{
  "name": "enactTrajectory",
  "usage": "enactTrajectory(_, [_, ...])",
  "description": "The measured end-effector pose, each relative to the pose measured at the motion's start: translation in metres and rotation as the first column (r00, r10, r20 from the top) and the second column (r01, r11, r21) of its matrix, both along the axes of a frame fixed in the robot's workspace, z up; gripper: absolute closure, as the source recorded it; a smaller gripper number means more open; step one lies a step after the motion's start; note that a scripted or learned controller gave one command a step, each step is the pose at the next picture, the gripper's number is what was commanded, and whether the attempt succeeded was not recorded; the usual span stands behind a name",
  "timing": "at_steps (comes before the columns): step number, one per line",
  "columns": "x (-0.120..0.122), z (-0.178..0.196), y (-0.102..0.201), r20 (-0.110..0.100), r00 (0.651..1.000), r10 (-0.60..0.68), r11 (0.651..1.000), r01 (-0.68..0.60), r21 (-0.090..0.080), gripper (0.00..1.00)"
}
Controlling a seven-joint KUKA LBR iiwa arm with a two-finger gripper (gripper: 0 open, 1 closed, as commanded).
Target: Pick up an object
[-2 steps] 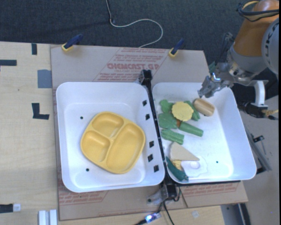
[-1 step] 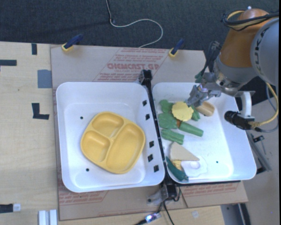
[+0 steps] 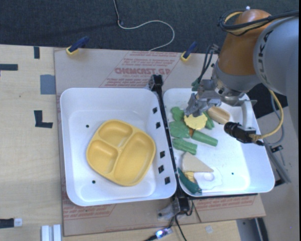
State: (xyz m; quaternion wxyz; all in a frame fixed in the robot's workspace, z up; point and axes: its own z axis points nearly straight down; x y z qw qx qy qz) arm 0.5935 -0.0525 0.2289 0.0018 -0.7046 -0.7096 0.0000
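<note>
Surface carries two white bins — left bin (image 3: 70, 134) holds a yellow divided plate (image 3: 121, 152); gripper (image 3: 196, 106) over right bin's (image 3: 251, 177) toys — grip state indiscernible.

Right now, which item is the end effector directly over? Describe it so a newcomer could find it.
Start at the right bin, the one under the arm. Near its back left, the end effector hangs over a small flat yellow piece. It lies among green pieces and beside a tan bun-shaped piece; its pale yellow colour sets it apart.
</note>
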Motion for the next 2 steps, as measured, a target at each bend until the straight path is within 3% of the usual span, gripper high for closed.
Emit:
enactTrajectory(1, [-0.025,-0.012,0.044,-0.003,1.000,-0.002,1.000,0.002,-0.001,1.00])
enactTrajectory(2, [-0.045,0.000,0.104,-0.001,1.000,0.001,1.000,-0.001,0.000,1.00])
